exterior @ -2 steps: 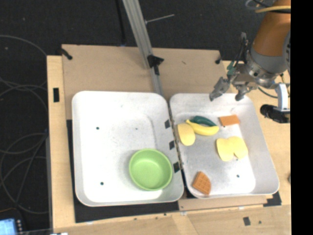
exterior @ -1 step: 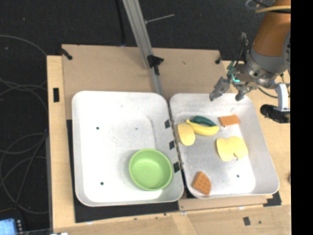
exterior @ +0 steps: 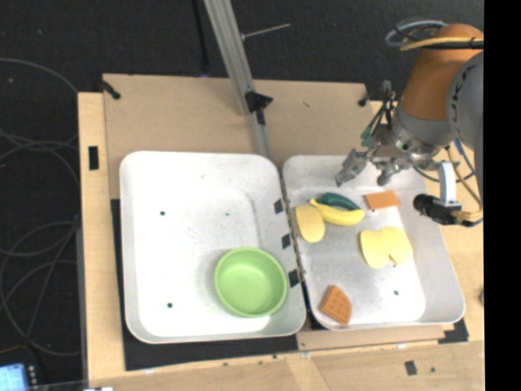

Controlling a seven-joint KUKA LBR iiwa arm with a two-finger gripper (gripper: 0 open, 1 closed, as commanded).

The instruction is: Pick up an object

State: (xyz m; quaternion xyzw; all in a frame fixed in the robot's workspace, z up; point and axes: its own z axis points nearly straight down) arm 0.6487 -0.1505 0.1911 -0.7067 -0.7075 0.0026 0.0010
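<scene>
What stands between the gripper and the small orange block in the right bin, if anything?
Nothing visible stands in the way. The gripper hangs over the far end of the right bin, and the orange block lies just below it in the view, with bare bin floor between. The banana lies to the block's left, apart from it.

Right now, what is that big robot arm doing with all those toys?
The arm's gripper hangs over the back of the right bin, holding nothing. Below it lie a banana, a small orange block, two yellow pieces and a waffle-like piece. A green bowl sits in the left bin. Nothing is picked up yet.
</scene>
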